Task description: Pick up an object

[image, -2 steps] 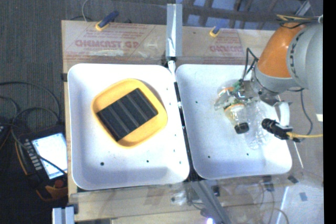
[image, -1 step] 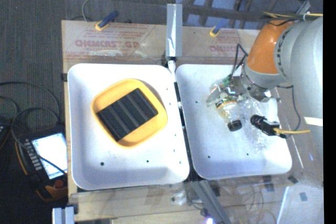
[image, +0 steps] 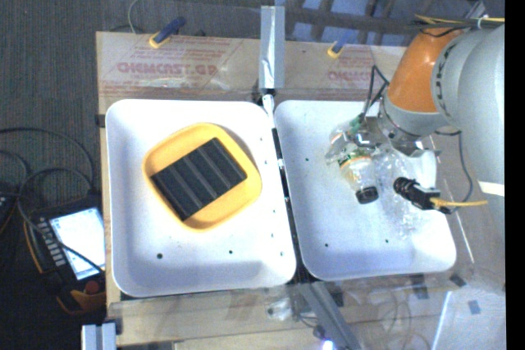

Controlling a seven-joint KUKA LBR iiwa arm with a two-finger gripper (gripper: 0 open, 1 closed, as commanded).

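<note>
A yellow pad-shaped object with a black ribbed top lies at a slant in the left bin. In the right bin a crumpled clear plastic item with a tan patch lies near the middle right. My gripper is low over the upper part of that plastic item, at the end of the grey arm with the orange band. More clear crinkled plastic lies just to the item's right, toward the bin's right wall.
A metal divider post stands between the bins at the back. Blue and yellow clamps hold the board behind the bins. Cables and a small device lie on the floor to the left.
</note>
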